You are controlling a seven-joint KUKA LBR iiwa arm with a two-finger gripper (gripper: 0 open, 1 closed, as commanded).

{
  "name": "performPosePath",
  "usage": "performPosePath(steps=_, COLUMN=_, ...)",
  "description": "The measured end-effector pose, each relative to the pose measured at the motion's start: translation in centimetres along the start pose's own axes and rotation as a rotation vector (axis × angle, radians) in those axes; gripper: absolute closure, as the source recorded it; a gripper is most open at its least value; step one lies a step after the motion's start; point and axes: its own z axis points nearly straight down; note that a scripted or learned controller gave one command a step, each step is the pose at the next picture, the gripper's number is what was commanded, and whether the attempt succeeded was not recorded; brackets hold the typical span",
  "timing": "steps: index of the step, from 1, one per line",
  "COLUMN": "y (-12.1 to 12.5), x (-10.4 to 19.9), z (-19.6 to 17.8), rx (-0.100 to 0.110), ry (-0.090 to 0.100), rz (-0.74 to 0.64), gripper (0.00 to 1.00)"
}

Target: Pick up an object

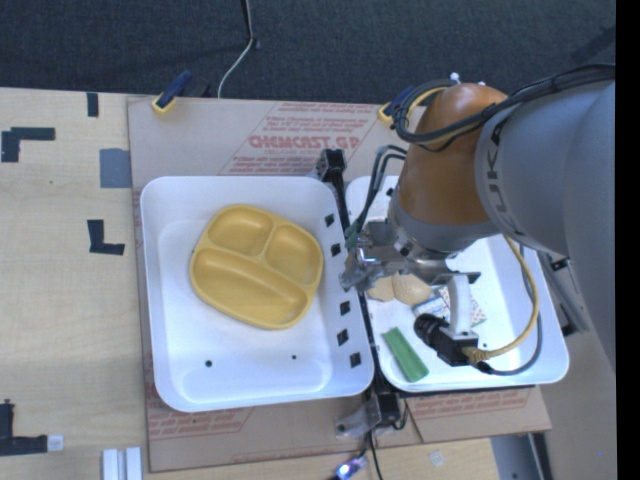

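bins [160, 298]: 2, white
divided plate [257, 265]: 1, yellow
green block [406, 354]: 1
tan obj. [400, 288]: 1 counted
arm [480, 178]: 1

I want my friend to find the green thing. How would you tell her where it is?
Look at the two white bins; take the right bin, the one under the grey arm. Near its front left corner, below the tan lump, lies the green block. It is a flat, slanted bar and the only green thing there; the plate in the left bin is yellow.
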Motion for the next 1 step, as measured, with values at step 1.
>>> performPosePath(steps=1, y=0.24, x=4.61, z=1.04, rx=0.0, ry=0.0, rz=-0.001, gripper=1.0)
